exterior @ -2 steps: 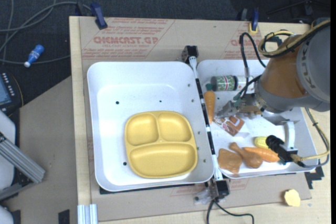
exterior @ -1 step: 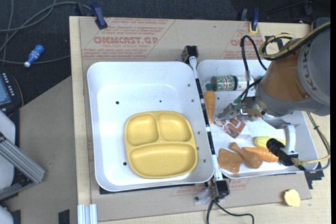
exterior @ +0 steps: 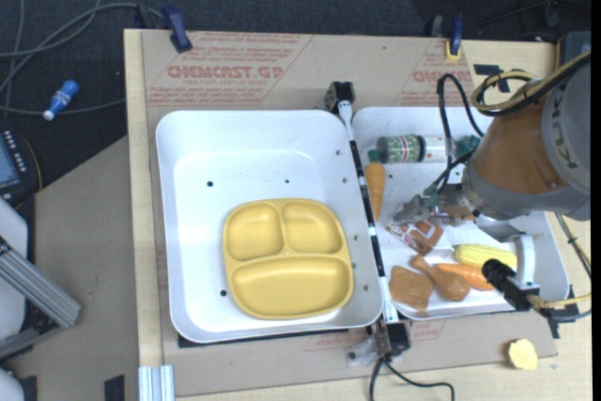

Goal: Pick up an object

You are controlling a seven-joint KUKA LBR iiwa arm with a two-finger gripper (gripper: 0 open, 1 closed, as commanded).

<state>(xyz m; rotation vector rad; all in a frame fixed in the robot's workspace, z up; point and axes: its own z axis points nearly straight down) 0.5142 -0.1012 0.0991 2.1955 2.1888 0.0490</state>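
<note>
Arm (exterior: 526, 155) over rt bin (exterior: 554, 272), food toys.

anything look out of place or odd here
Two things lie outside the bins. A small yellow piece sits on the bench near its front right corner, beyond the right bin. A blue and white bottle lies on the dark floor left of the bench. Neither looks damaged.

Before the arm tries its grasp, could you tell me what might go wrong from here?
The gripper hangs over a tight pile of brown toy food pieces, so it may well catch two pieces or none. The orange toy carrot lies against the right white bin wall, leaving the fingers little room.
</note>
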